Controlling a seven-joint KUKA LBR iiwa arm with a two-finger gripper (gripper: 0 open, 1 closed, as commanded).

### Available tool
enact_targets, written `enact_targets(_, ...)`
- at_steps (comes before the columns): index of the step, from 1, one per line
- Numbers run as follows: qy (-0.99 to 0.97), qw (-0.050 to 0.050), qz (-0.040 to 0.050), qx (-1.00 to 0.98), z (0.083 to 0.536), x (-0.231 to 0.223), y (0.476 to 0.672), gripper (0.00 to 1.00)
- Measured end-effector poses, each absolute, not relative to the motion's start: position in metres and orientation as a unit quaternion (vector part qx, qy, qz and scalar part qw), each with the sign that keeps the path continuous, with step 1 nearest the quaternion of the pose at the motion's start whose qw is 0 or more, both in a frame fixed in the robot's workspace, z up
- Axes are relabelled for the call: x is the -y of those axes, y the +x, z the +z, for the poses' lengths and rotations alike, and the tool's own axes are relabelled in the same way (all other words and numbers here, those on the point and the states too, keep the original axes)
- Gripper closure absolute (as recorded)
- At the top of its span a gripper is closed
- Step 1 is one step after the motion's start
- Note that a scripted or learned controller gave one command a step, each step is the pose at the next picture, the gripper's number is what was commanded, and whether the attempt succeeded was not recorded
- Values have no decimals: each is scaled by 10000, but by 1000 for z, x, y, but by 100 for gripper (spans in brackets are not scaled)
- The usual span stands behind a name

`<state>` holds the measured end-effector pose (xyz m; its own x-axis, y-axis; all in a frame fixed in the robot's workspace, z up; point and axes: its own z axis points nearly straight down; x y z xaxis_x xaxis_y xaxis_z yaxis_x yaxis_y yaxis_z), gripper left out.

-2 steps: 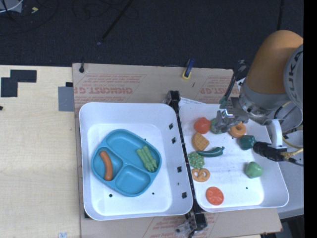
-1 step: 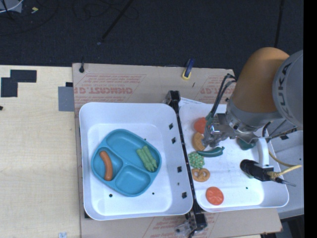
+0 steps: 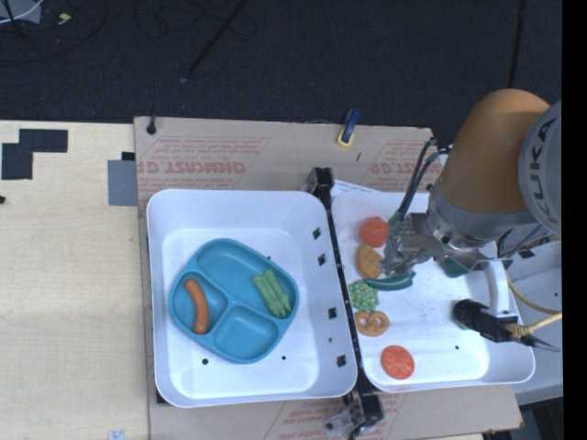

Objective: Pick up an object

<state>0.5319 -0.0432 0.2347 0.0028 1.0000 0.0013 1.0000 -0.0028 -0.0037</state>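
The gripper (image 3: 396, 262) is low over the right bin (image 3: 440, 356), near that bin's left half, and from this slanted overhead angle its tip is dark and crowded by the wrist, so I cannot tell whether it is open or closed, nor whether anything is caught in it. Right at its lower end lies a teal curved piece (image 3: 400, 282), touching or just under the tip; contact cannot be made out. Just left of the gripper sits a tan round piece (image 3: 368, 262), with a red ball (image 3: 373, 231) close above it towards the back of the bin. Below those, along the bin's left wall, come a green knobbly cluster (image 3: 363, 295) and a pretzel (image 3: 372, 323), nearly touching each other, and a red-orange disc (image 3: 397, 362) near the front edge. The arm (image 3: 500, 168) reaches in from the right, its orange band above the wrist. In the left bin (image 3: 238, 211), well apart, a blue divided plate (image 3: 240, 333) holds a sausage (image 3: 196, 304) in its left compartment and green beans (image 3: 272, 293) in its right one.
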Motion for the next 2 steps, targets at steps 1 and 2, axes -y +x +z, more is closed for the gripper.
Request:
enact_targets(1,-7090,23,19,7052,216,40,535,100)
enact_targets(2,-7068,9,3,7074,231,34,528,100)
